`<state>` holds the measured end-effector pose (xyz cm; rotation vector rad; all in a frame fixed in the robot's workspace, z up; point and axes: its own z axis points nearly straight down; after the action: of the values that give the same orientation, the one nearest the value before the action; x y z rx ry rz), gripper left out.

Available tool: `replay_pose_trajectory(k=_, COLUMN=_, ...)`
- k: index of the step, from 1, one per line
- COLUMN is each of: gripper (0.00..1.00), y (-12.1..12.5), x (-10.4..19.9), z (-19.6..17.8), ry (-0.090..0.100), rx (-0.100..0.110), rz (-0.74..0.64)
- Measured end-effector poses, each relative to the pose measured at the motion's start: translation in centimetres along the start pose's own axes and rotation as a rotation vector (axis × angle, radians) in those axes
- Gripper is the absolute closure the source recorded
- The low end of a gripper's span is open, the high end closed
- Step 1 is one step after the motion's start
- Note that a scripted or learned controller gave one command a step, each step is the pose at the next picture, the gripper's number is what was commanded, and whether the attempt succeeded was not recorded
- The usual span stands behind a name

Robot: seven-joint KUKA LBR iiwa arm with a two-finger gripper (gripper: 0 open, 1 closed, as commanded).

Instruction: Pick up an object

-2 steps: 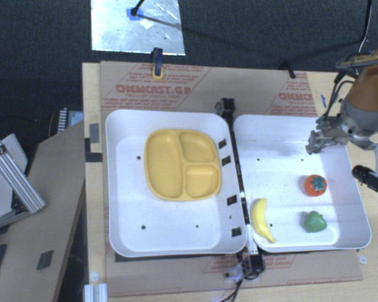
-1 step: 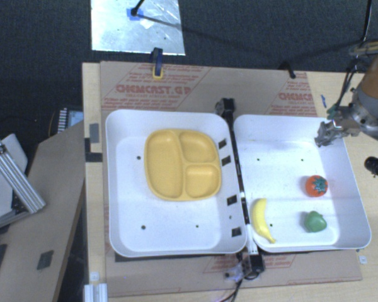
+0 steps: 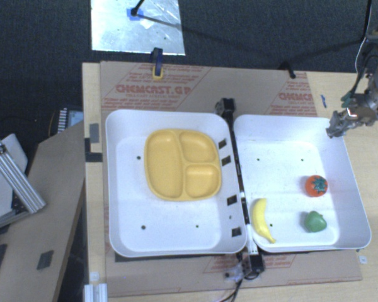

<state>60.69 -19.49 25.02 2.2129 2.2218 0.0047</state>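
Note:
In the right bin (image 3: 283, 140) lie three toy foods. A red tomato (image 3: 315, 185) sits near the right wall, a green pepper (image 3: 314, 221) is just below it, and a yellow banana (image 3: 262, 219) lies along the bin's lower left edge. My gripper (image 3: 337, 128) hangs at the bin's upper right corner, well above and to the right of the tomato, with nothing seen between its fingers.
The left bin (image 3: 123, 168) holds a yellow three-compartment plate (image 3: 181, 164). A black clip strip (image 3: 230, 162) joins the two bins. Cardboard (image 3: 195, 83) lies under both bins. A silver sheet (image 3: 138, 17) lies at the far back.

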Motion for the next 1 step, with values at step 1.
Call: replay_pose_trajectory(k=1, gripper=1.00, y=-1.14, x=5.11, z=-0.80, ry=0.003, rx=0.005, rz=-0.004)
